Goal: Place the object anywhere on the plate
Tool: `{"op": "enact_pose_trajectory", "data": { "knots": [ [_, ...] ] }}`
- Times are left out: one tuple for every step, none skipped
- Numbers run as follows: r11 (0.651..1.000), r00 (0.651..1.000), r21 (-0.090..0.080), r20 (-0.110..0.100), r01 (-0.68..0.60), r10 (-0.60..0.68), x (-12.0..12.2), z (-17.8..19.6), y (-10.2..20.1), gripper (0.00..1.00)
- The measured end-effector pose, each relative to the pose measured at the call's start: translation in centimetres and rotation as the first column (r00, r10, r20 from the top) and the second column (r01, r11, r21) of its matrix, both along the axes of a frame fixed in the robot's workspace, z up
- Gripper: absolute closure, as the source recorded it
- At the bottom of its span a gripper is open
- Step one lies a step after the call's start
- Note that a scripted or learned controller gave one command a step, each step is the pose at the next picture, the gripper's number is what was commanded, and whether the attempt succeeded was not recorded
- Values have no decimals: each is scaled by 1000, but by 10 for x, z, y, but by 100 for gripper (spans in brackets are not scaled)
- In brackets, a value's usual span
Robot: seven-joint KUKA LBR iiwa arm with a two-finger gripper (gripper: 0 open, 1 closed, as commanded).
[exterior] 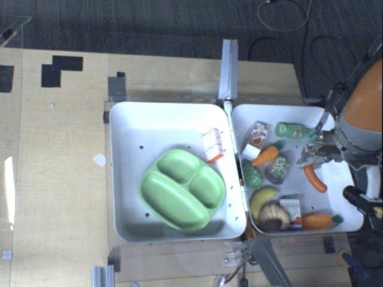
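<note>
Wooden counter (60, 160) under two white bins. Green plate (182, 188) inside left bin (128, 160). Toy food piled in right bin (347, 190). End effector (316, 154) low over right bin, just above an orange sausage (315, 179). Grip: cannot tell.

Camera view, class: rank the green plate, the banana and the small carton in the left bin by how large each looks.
1. green plate, clearly largest.
2. banana.
3. small carton, which looks slightly smaller than the banana, though the banana is partly hidden.

One fixed cam overhead, slanted, both bins (119, 178) visible.
</note>
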State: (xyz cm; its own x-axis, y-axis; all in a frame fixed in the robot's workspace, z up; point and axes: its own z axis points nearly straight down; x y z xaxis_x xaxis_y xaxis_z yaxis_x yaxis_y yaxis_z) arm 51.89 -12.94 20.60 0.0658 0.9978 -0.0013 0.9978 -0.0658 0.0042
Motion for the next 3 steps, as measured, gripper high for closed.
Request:
{"op": "enact_pose_trajectory", "data": {
  "knots": [
    [1000, 1000, 0, 0, 0, 0, 0, 0, 0, 0],
    [1000, 1000, -1, 5, -9, 9, 2, 11, 1, 100],
    [997, 997, -2, 2, -71, 71, -27, 24, -65, 100]
  ]
}}
